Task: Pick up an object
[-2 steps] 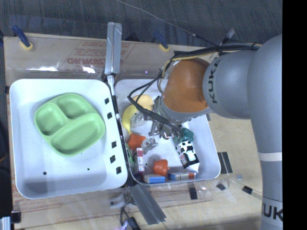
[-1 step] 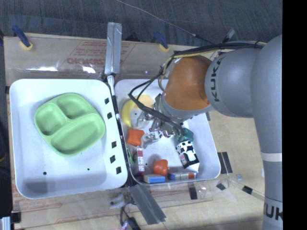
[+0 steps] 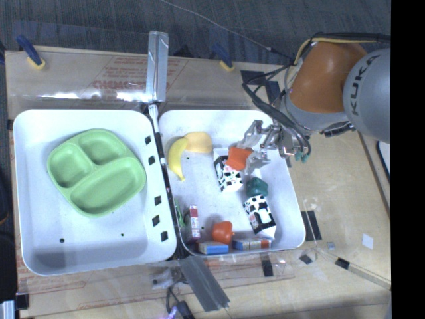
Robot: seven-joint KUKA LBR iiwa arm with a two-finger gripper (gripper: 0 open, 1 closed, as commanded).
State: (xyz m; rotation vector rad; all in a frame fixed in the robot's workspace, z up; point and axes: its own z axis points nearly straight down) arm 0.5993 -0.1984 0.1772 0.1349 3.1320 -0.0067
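A: Run me across the bench, left to right.

B: The left bin [image 3: 26,198] carries a green divided plate [image 3: 96,171], well apart from the arm. The right bin [image 3: 292,208] has the clutter: a yellow banana [image 3: 178,153] near its left wall, a black-and-white cow-patterned block [image 3: 230,177] in the middle, an orange block [image 3: 239,157] just above it and touching it, a dark green piece [image 3: 256,187], and a second cow-patterned block [image 3: 260,215] lower down. Along the bottom wall lie a small red-and-white tube [image 3: 193,220], an orange-red toy [image 3: 222,230] and a blue bar [image 3: 214,248].

A: And the gripper?

B: The gripper [image 3: 260,143] sits over the upper right of that bin, just right of the orange block.

A: Holding it?

B: I cannot tell. The metal parts overlap the block's upper right edge, and from this angle I can't judge whether the jaws are spread or closed.

A: So what does the next move hinge on?

B: The orange block lies to the lower left of the jaws, close enough to look like contact. It seems roughly squarish, with no clear long axis, so I'd say the approach depends on centring over it rather than turning the wrist.
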